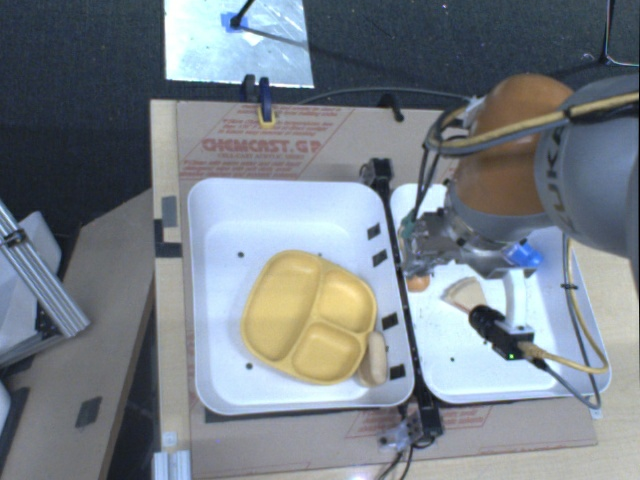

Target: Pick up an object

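Gripper [418, 253] hangs over the left edge of the right bin [560, 383]; whether it is apart or together I cannot tell. A small orange object [419, 281] lies just beneath it, a pale wedge [463, 291] just right. The left bin [215, 268] holds a yellow divided tray [300, 313].

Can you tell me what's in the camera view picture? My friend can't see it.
A grey and orange robot arm reaches into the right white bin, its tool low near a small orange object and a pale wedge. The left bin holds a yellow divided tray with a tan piece beside it.
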Action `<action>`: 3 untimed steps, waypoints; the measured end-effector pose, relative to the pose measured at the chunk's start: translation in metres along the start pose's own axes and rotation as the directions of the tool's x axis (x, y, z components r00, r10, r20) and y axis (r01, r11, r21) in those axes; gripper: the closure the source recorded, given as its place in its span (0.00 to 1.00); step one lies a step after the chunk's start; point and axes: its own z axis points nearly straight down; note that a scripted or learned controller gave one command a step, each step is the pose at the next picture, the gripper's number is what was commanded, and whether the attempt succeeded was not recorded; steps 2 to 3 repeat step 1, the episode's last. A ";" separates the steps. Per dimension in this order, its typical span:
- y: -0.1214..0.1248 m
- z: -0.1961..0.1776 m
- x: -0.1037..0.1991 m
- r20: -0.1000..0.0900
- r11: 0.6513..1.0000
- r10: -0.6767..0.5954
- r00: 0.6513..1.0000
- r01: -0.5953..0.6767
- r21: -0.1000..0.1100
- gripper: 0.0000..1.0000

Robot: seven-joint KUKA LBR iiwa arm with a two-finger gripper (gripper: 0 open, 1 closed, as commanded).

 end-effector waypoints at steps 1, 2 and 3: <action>0.013 0.002 0.046 0.000 1.000 0.000 1.000 0.000 -0.002 1.00; 0.013 0.002 0.046 0.000 1.000 0.000 1.000 0.000 -0.002 1.00; 0.013 0.002 0.046 0.000 1.000 0.000 1.000 0.000 -0.002 1.00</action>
